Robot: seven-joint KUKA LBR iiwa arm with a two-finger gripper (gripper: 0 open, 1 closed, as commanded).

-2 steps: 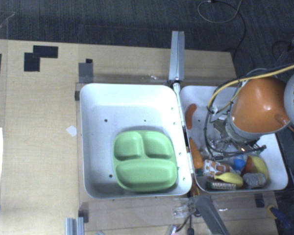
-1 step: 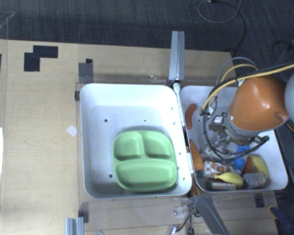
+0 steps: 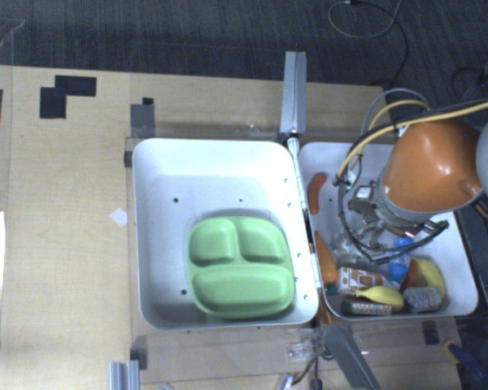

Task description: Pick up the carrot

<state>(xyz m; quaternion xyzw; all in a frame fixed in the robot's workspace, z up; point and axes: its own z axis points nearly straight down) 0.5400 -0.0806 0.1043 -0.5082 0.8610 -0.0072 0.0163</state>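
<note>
The carrot is a short orange stick lying along the left wall of the right bin, near its front. The arm's orange band hangs over the middle of that bin. The gripper sits under it amid grey metal and cables, to the right of the carrot and a little behind it. The wrist hides most of the gripper, and nothing shows between it and the carrot.
A reddish sausage-like piece lies at the right bin's back left. A small printed box, a banana, a blue item, a yellow item and a grey item crowd its front. The left bin holds a green divided plate.
</note>
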